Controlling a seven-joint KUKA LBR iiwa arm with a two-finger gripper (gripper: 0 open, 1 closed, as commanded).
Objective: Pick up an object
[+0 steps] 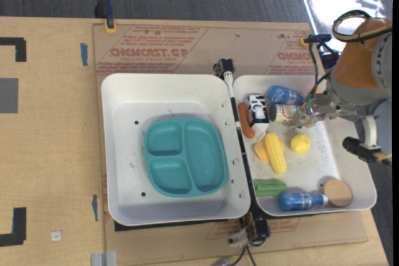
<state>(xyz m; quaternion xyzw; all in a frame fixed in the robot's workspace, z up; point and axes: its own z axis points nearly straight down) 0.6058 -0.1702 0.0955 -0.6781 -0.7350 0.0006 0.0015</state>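
The right bin (358,180) holds several toy items. A yellow lemon (300,144) lies near its middle, with a yellow corn cob (275,152) to its left. A blue item (282,95) and a small labelled can (283,112) lie at the back, beside a black-and-white box (257,109). A red-orange sausage (245,121) lies along the left wall. At the front are a green piece (269,187), a blue bottle (300,200) and a tan round disc (338,192). My gripper (304,120) hangs just above and behind the lemon, close to the can.
The left bin (118,103) carries a teal divided plate (184,157). A black clamp (223,66) sits at the back where the two bins meet. The grey arm with its orange band (358,65) reaches in over the right bin's far right side.
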